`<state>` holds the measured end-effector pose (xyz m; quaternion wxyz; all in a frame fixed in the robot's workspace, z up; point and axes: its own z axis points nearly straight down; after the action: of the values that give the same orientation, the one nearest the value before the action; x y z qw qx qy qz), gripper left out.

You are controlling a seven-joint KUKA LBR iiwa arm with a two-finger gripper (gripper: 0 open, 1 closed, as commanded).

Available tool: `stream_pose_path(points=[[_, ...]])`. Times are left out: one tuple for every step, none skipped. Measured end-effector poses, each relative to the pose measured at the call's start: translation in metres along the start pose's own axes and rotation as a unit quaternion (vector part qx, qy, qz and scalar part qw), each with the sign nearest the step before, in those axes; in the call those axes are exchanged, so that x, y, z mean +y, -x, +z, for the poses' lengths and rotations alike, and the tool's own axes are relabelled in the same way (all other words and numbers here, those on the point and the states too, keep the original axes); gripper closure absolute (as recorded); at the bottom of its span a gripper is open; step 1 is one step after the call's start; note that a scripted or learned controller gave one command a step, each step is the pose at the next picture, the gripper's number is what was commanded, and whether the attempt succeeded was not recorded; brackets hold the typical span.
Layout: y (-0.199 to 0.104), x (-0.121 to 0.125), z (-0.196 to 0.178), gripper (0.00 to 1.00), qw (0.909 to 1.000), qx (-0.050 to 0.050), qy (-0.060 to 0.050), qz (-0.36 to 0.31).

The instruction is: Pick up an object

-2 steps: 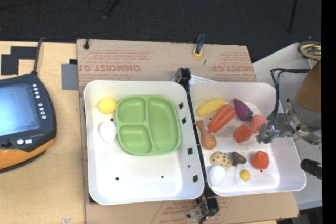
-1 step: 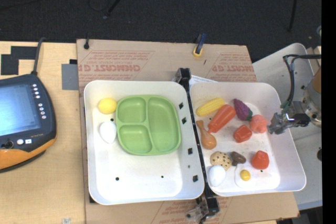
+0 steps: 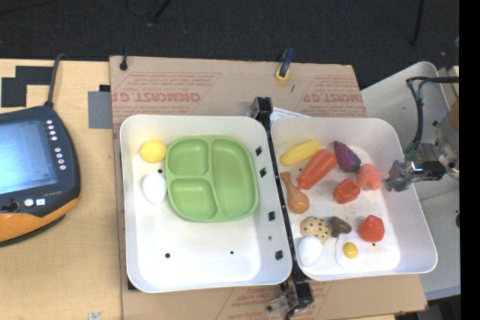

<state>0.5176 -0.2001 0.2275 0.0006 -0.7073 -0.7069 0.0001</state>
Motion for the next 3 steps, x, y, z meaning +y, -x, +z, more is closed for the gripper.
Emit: stream_pose_path(points=[[-0.049,0.008,-0.005,1.00,1.0000,0.001,-0.001,-0.002],[-0.095,0.022,0.006,1.00,1.0000,0.001,-0.002,-0.002],[-0.142,0.034,-0.002,1.00,1.0000,0.001,-0.001,-0.002]])
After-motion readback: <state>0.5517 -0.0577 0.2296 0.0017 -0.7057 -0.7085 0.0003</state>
